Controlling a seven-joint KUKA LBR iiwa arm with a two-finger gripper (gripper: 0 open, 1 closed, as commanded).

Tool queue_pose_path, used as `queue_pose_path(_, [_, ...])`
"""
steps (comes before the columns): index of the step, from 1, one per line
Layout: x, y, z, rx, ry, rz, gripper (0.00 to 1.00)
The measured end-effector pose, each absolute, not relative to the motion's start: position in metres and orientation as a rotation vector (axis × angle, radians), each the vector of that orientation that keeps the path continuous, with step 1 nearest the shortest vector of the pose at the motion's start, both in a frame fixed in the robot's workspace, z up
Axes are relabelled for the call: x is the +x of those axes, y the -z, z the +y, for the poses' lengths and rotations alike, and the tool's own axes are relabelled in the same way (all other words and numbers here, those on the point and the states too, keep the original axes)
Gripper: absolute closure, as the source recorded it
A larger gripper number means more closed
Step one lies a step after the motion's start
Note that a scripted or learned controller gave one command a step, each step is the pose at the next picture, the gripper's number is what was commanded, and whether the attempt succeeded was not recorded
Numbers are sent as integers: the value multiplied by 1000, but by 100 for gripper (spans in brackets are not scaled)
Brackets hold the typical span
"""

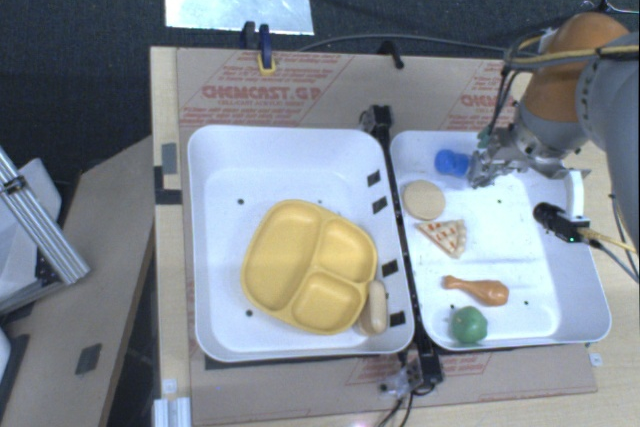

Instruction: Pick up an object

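The left bin (215,215) holds a yellow divided plate (310,265) with a pale bread roll (376,307) touching its lower right edge. The right bin (580,295) holds a blue cup (451,162), a round cookie (424,200), a pizza slice (445,237), a chicken drumstick (478,290) and a green ball (467,325) — all lying apart. The gripper (482,167) sits low just beside the blue cup, at the bin's far edge — whether open or closed cannot be told.

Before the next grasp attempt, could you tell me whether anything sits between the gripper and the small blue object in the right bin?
Nothing visible does. The gripper hovers right beside the small blue plastic object at the rear of the right white bin. The round tan cookie lies nearer the camera, off that line.
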State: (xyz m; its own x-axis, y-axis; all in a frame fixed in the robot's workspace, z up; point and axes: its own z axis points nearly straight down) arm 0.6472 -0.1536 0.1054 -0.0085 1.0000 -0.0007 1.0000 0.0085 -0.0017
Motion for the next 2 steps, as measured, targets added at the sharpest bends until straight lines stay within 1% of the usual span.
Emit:
queue_pose_path(1, [647,-153,-146,-2219,6,-2231,100])
queue_pose_path(2, [642,-200,-143,-2218,5,-2231,100])
